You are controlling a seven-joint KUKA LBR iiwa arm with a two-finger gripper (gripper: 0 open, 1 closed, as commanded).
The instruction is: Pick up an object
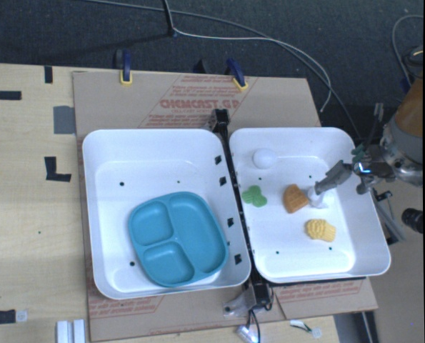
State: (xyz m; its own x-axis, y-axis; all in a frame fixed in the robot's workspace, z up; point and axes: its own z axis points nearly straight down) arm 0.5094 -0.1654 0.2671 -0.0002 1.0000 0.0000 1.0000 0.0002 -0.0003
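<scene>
Blue and three-sectioned, a plate (176, 239) lies flat in the left bin (101, 159). In the right bin (341, 140) a small green piece (254, 197) sits close to the dividing wall, a white ball (263, 158) rests near the far side, an orange-brown lump (295, 199) lies mid-bin, and a yellow piece (320, 229) is just nearer the front. The gripper (319, 194) reaches in from the right, its tip beside the orange-brown lump; whether its fingers are apart or together I cannot tell.
</scene>
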